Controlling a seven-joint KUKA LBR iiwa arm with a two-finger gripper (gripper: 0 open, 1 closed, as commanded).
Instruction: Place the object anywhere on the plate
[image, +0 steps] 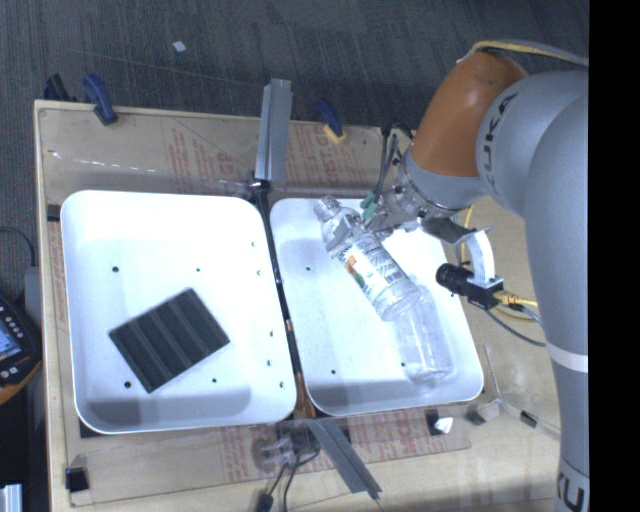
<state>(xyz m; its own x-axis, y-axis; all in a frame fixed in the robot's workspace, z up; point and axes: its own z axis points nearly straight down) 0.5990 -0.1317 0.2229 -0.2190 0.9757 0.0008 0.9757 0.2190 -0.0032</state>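
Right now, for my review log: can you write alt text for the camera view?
A clear plastic bottle lies diagonally in the right white bin, with the grey arm's gripper at its cap end. The left white bin contains a dark ridged plate, lying flat.

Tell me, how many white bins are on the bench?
2. The left bin holds a dark ridged plate. The right bin holds a clear plastic bottle lying slantwise, with the gripper at its cap end. None seem hidden.
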